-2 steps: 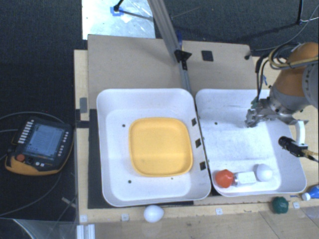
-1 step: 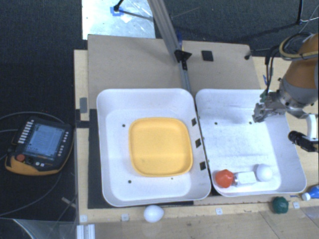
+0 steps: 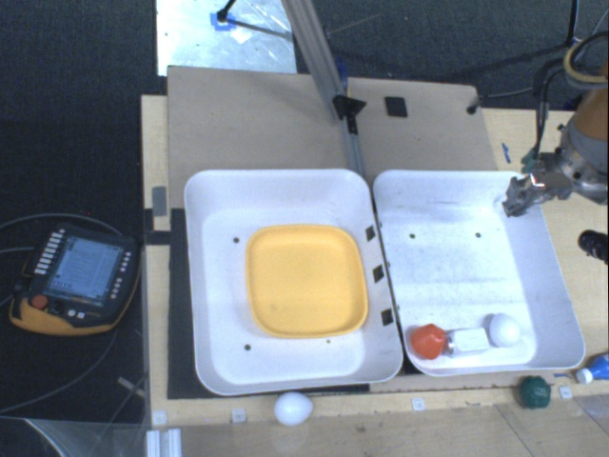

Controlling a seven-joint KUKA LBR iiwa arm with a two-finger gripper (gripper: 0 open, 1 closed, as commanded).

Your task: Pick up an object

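Left bin (image 3: pixel 214 255): smooth yellow square plate (image 3: pixel 307 280), rounded corners, lying flat at centre. White egg-shaped thing (image 3: pixel 293 408) on bench below it. Right bin (image 3: pixel 552 284): orange-red ball (image 3: pixel 428 341), white block (image 3: pixel 469 340), white ball (image 3: pixel 503 330) in row along near wall. Gripper (image 3: pixel 520 196) over far right rim, well apart from row; grip state unclear.

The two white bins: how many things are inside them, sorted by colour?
Yellow: 1, the plate in the left bin
Red: 1, the red ball in the right bin
White: 2, the block and the white ball
Total: 4
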